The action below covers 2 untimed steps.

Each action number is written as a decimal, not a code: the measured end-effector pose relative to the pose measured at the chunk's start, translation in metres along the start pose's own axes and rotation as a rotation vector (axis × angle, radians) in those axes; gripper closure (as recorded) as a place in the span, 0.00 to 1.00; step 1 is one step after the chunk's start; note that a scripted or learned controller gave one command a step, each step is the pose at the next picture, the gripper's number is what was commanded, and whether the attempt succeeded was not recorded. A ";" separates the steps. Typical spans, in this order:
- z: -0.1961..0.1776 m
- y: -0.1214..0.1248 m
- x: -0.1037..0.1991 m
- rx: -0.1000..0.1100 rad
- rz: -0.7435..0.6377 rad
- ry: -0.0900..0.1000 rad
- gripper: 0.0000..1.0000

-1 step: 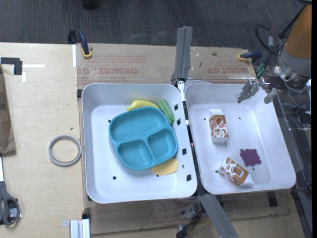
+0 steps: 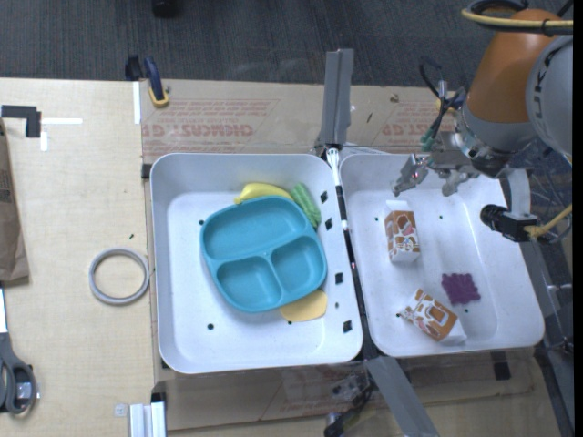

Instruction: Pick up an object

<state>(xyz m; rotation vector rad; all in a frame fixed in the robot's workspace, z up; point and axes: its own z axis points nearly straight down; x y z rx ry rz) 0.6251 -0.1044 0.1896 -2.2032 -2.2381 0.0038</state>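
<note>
Above the right bin, your gripper hangs with fingers spread, pinching nothing. Below it you see a carton, a second carton and a purple piece.

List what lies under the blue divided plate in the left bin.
Under the blue plate: a yellow item and green item poke out above, another yellow piece below. Their covered parts are hidden.

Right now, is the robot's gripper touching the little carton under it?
Apart. In the camera view, the gripper hangs above the upright carton, and bare white floor of the right bin shows between them.
</note>
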 end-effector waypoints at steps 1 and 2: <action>0.098 0.006 0.009 -0.001 -0.018 0.000 0.00; 0.089 0.006 0.008 -0.001 -0.015 0.000 1.00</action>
